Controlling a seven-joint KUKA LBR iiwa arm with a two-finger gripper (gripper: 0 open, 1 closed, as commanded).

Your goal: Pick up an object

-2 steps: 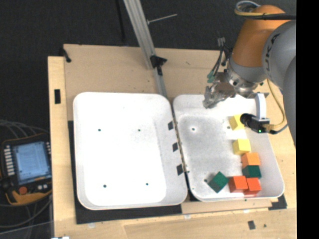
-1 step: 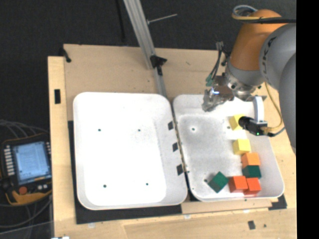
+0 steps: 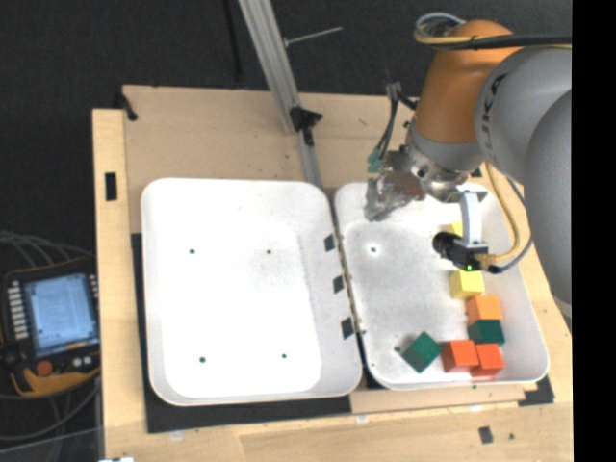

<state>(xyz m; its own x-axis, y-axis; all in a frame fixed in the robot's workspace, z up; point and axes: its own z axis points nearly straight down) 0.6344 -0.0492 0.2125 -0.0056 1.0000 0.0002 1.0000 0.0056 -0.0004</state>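
Two shallow white bins sit side by side on the bench [image 3: 192, 142], the left bin [image 3: 236, 287] showing a bare white floor with a few small dark dots, the right bin [image 3: 404, 258] holding all the blocks. Those blocks are gathered along the right bin's right side and near edge. A small yellow block [image 3: 466, 283] lies by the right wall, just beside the black fitting on the arm's cable. Next toward the near edge comes an orange block [image 3: 485, 307], touching or nearly touching a dark green block [image 3: 487, 331] below it. At the near right corner two more orange blocks [image 3: 460, 354] and [image 3: 489, 358] lie side by side. A larger green block [image 3: 421, 351] rests tilted just left of them, along the near edge.

The grey arm [image 3: 539, 114], with its orange band [image 3: 460, 80], comes in from the right and bends down over the far edge of the right bin. Its claw [image 3: 385, 198] hangs above the far left corner of that bin, well apart from every block. How far the claw stands open I cannot tell, as its tips are too blurred to make out. A slanted metal post [image 3: 274, 56] rises from the far side of the bench, and a handheld screen unit [image 3: 53, 320] lies off the bench's left edge.
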